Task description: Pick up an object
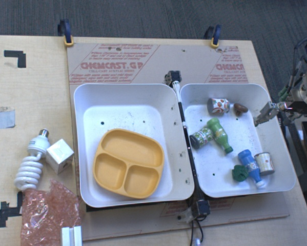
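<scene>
The right bin (276, 181) holds several small items. A white can with a red label (218, 105) and a brown lump (240, 108) lie near the back. A green bottle (219, 134) rests against a dark green can (201, 137) in the middle. At the front right a blue bottle (250, 165) lies between a green toy (240, 173) and a silver tin (264, 163). My gripper (265, 115) hangs at the bin's right rim, right of the brown lump, with nothing seen in it.
The left bin (86, 137) holds a yellow divided plate (128, 163). A spiral light bulb (31, 163), a white cube (60, 154) and pink crinkled wrap (48, 214) lie on the bench to the left. Clamps (66, 33) pin the cardboard's back edge.
</scene>
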